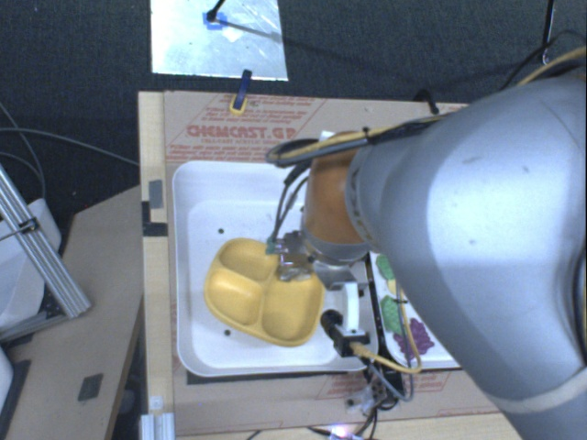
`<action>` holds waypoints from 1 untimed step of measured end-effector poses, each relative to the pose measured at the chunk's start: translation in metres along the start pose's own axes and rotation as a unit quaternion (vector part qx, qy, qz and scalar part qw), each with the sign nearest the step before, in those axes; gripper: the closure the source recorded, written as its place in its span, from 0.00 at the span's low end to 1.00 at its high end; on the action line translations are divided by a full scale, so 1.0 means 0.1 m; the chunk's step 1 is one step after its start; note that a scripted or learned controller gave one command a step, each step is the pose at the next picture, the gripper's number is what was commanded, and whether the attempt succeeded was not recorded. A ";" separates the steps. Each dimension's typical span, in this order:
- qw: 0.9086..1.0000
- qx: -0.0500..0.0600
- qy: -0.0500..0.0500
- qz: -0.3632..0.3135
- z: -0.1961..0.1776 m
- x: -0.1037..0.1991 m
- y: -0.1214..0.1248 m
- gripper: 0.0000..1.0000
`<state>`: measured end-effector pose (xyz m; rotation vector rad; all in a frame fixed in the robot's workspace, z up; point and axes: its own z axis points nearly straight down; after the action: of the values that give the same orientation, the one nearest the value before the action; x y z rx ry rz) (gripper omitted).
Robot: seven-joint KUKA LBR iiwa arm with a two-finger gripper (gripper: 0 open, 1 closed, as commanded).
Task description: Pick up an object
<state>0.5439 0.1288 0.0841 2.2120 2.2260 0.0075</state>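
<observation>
A yellow divided dish (pixel 261 293) with three hollows lies in the left white bin (pixel 204 223), toward its front. My gripper (pixel 292 264) is down at the dish's upper right rim, over the ridge between the hollows. The grey arm and its orange band (pixel 328 204) reach in from the right and hide the gripper's far side. I cannot make out whether the dish's rim is between the fingertips.
The arm covers most of the right bin (pixel 431 360), where a purple grape bunch (pixel 418 336) and green pieces (pixel 391 312) show. Both bins sit on a cardboard sheet (pixel 248 126). A shiny plate (pixel 218 26) lies behind. An aluminium rail (pixel 37 246) stands at left.
</observation>
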 end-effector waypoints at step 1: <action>1.000 -0.006 0.002 0.001 -2.47 -0.20 -0.07 1.00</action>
<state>0.5352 0.1081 0.3314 2.2093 2.2200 0.0246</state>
